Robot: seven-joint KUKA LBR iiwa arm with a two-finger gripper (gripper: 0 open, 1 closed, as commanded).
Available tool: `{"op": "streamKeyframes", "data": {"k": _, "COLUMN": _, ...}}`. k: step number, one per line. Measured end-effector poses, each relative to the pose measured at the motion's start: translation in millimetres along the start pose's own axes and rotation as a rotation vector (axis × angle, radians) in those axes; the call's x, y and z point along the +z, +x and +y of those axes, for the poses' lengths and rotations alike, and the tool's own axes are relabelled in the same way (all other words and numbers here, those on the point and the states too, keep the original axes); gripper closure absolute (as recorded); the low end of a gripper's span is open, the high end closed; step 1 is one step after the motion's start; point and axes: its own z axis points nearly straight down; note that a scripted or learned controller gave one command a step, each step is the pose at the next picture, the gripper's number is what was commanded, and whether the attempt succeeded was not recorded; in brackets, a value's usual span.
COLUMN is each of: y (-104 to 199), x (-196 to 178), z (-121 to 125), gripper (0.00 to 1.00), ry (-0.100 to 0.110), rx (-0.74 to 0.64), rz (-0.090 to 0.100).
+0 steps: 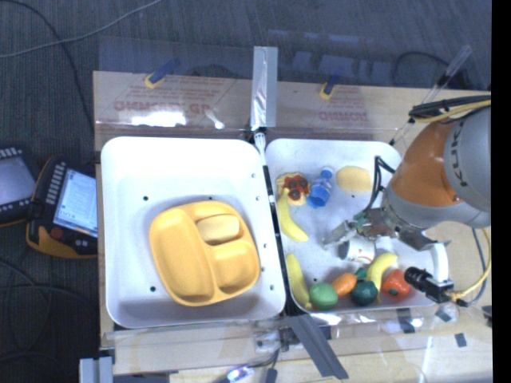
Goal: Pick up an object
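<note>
The right bin (335,152) holds several toy foods. A yellow banana (290,222) lies along its left wall, with a red and orange piece (295,187), a blue bottle (320,187) and a pale yellow lemon (354,179) further back. Along the front lie a green piece (323,295), an orange carrot (345,284), a dark green piece (364,292), a red tomato (394,284) and a small yellow fruit (382,266). My gripper (349,231) is low in the middle of this bin, just above a white cup (359,251). Nothing is visibly held.
The left bin (128,214) carries a yellow divided tray (184,270) with a tan block (219,228) in its back compartment. The arm's orange band (423,170) overhangs the right bin's right side. A handheld pendant (68,210) lies off the bench at left.
</note>
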Motion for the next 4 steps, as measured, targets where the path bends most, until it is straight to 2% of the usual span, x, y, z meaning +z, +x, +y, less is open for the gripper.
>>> {"op": "streamKeyframes", "data": {"k": 1, "y": 0, "x": 0, "z": 0, "gripper": 0.00, "ry": 0.000, "rx": -0.001, "rz": 0.000}}
{"op": "streamKeyframes", "data": {"k": 2, "y": 35, "x": 2, "z": 71, "gripper": 0.00, "ry": -0.012, "rx": 0.038, "rz": -0.004}}
{"op": "streamKeyframes", "data": {"k": 3, "y": -2, "x": 4, "z": 135, "gripper": 0.00, "ry": -0.004, "rx": 0.023, "rz": -0.001}}
{"op": "streamKeyframes", "data": {"k": 4, "y": -3, "x": 4, "z": 135, "gripper": 0.00, "ry": -0.004, "rx": 0.023, "rz": -0.002}}
